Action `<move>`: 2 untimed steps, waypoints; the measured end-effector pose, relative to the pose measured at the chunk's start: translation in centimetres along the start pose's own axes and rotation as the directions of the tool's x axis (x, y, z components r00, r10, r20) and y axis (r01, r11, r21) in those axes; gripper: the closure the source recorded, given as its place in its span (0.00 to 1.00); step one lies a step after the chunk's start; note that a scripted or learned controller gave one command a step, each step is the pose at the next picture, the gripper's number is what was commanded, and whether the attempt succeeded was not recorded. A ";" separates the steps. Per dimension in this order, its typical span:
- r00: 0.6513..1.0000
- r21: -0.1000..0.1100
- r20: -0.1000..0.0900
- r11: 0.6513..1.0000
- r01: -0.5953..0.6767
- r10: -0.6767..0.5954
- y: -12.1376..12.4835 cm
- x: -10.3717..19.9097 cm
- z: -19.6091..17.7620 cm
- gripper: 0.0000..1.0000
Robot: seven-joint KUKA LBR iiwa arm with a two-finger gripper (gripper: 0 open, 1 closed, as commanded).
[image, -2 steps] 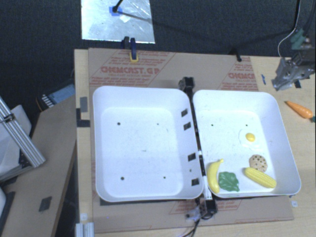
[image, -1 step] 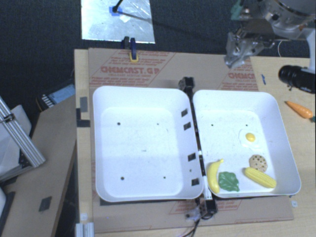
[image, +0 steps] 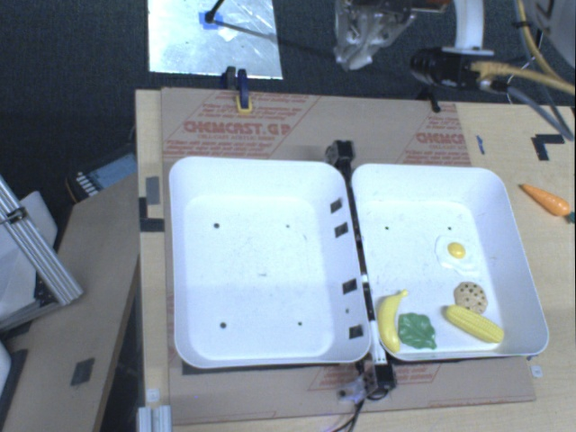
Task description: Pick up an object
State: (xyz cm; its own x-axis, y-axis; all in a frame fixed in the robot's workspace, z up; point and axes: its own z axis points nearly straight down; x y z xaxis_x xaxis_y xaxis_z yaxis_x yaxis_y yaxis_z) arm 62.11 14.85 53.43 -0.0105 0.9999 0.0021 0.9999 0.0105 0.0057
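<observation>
The gripper [image: 362, 36] hangs at the far edge of the scene, above the dark floor beyond the bench and well apart from both bins. It is blurred and seen from an awkward angle, so whether it is spread or pressed together cannot be told; nothing shows in it and it touches nothing.

Going left to right across the bench: the left bin [image: 193, 196] is one shallow white tray with a few small dark dots on its floor. A row of dark clips runs along the seam where it meets the right bin [image: 504, 214].

The right bin holds five things, all gathered in its near right part. One yellow banana [image: 390, 319] lies by the near left corner, against the seam wall. One green leafy piece [image: 418, 330] lies just beside it, touching its right side. One fried egg [image: 455, 252], white with a yellow yolk, sits farther back. One round brown cookie [image: 470, 295] lies nearer than the egg. One yellow corn cob [image: 473, 323] lies just nearer than the cookie, angled toward the near right corner.

One orange carrot [image: 545, 198] lies outside the bins on the bench at the right edge.
</observation>
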 end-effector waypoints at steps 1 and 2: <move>1.000 0.001 -0.001 1.000 0.000 0.000 4.4 8.5 2.2 1.00; 1.000 0.004 0.001 1.000 -0.007 0.007 4.3 8.0 2.1 0.00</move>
State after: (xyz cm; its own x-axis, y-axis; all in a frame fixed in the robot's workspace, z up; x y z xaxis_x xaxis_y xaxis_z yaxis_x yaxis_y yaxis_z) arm 66.30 22.94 51.36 -0.0037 1.0000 0.0011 1.0000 0.0037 0.0015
